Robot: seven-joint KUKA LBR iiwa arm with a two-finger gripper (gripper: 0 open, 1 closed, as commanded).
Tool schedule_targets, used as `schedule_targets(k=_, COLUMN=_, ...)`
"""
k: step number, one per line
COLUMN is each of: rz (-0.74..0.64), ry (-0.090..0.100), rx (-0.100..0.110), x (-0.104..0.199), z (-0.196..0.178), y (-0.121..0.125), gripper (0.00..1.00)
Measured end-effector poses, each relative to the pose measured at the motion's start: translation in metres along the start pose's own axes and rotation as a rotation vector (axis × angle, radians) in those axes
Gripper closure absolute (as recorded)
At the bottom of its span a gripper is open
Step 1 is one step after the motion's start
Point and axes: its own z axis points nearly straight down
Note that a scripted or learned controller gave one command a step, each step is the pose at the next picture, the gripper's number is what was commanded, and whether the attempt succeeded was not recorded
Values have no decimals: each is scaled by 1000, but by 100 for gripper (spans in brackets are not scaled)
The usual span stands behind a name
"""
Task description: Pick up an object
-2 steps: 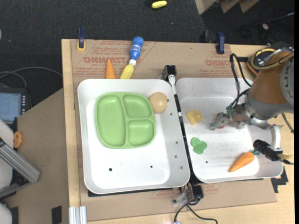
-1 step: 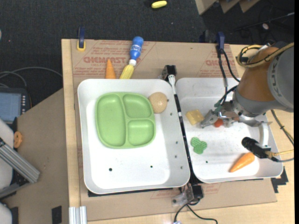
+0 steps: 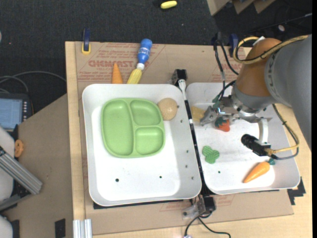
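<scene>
If taken as the target, small red piece (image 3: 225, 127): in the right bin (image 3: 228, 175), about 10 o'clock from that bin's centre, directly under the gripper (image 3: 219, 117). Probably a light, hard plastic toy: stiff, smooth, not fragile. Likely to skid on the slick white floor or squirt out of a shallow pinch. Best taken low, across its narrow middle, squarely from above. Gripper state, released or clenched: cannot tell. Touching the red piece or hanging just above it: cannot tell either.

Then the containers, left to right.

Left bin (image 3: 138, 177): shallow, white, rounded corners. Holds a green divided plate (image 3: 132, 127) toward 11 o'clock, with three compartments, nothing visible in any of them. Holds also a tan round lump (image 3: 168, 108) at 1 o'clock, up against the plate's upper right corner and near the wall shared with the neighbouring bin.

Right bin, again left to right: pale yellow piece (image 3: 197, 114) at 10 o'clock, hard by the left wall, just beside the gripper. Green knobbly piece (image 3: 211, 154) at 8 o'clock, alone, well apart from the rest. Red piece next, as above. Orange toy carrot (image 3: 257, 171) at 5 o'clock, lying at a slant near the front wall, well apart from the gripper. Grey arm (image 3: 287, 68) with its orange band reaching in over the bin from 2 o'clock.
</scene>
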Motion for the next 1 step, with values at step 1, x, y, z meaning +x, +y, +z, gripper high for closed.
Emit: schedule_targets(k=1, rz=6, ry=0, rx=4, x=-32, z=0, y=-8, gripper=0)
